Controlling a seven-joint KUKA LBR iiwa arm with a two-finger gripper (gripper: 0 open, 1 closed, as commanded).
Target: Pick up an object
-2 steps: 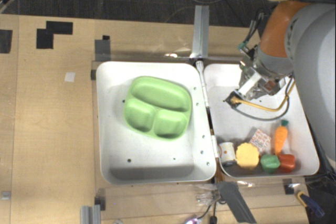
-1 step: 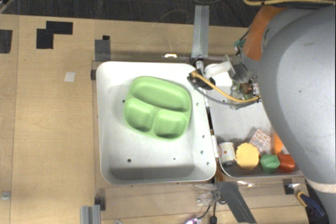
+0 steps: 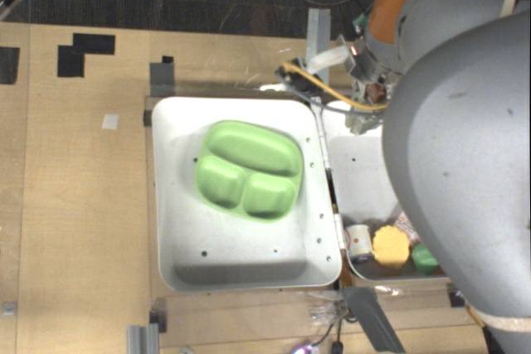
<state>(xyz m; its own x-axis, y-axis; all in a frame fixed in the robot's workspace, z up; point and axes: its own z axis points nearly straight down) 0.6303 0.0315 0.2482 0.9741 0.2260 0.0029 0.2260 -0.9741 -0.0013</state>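
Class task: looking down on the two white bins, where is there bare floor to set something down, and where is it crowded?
Left white bin: bare floor in front of the green three-compartment plastic tray. Right white bin: a bare strip along its left wall; its near corner is crowded with a yellow block, a small white can and a green piece.

Single fixed camera above the counter (image 3: 75, 203), looking down at a slant on both white bins: left bin (image 3: 178, 261) in full, right bin (image 3: 361, 178) partly covered by the near, large arm (image 3: 465, 162) entering from the right.

Bright, even light; slight softness.
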